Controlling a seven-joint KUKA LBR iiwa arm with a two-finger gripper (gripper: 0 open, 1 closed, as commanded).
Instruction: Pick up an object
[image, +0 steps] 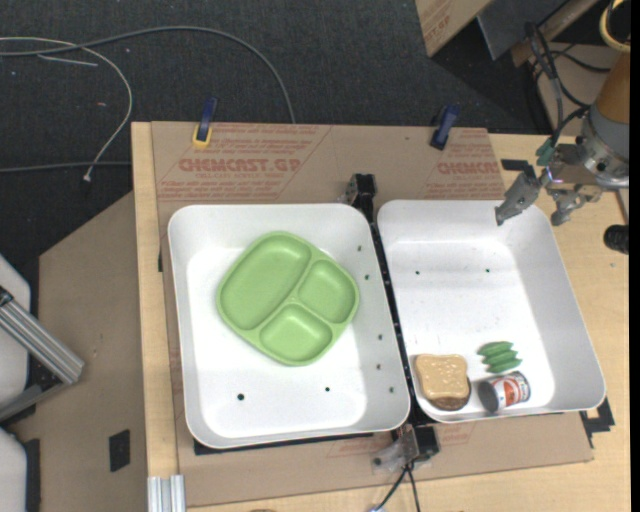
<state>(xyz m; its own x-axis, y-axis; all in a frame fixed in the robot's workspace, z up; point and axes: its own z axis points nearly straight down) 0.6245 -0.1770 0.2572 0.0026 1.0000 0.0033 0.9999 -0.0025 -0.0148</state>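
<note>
Three small things, a tan bread slice (442, 380), green pea pod (499, 353) and red-labelled can (505, 391), crowd the right white bin's (470, 300) near corner, so the gripper (540, 197), spread wide and empty, may jam against the wall.

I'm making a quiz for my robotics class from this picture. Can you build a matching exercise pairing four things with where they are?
Things:
1. green plate
2. slice of bread
3. can
4. claw

Places:
A. above the right bin's far edge
B. near edge of the right bin, left of the can
C. middle of the left bin
D. near right corner of the right bin, below the pea pod

Pairs: 1-C, 2-B, 3-D, 4-A
</note>
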